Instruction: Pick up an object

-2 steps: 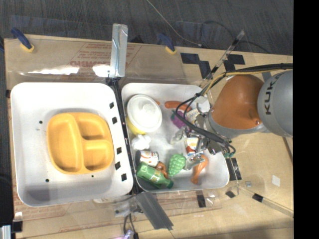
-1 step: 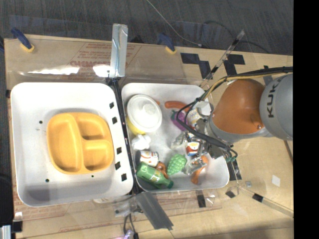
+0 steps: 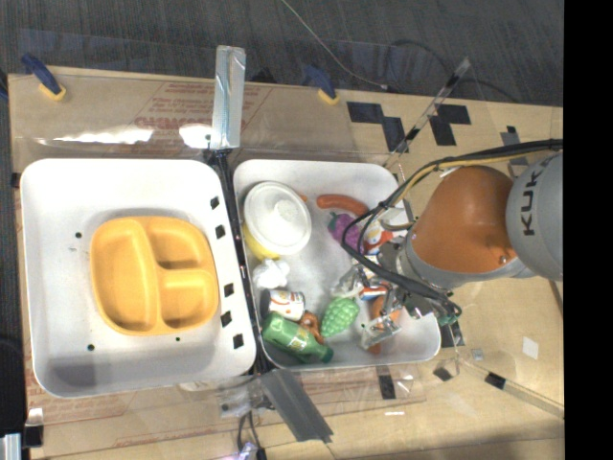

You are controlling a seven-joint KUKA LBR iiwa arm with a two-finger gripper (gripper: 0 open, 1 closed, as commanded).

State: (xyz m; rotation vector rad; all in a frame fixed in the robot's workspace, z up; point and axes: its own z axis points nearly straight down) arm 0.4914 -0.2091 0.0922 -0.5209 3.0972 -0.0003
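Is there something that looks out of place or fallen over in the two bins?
The green bottle lies on its side in the right bin, among crowded small toys. The yellow tray sits flat in the left bin.

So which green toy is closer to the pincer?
The bumpy light-green toy, in the right bin, just left of the pincer. The darker green bottle lies farther left, at the bin's bottom edge.

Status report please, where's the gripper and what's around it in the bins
Gripper low in right bin, near-right corner; finger state unclear. Nothing seen held. Green textured toy just beside it; green bottle, white bowl close by. Yellow divided tray in left bin.
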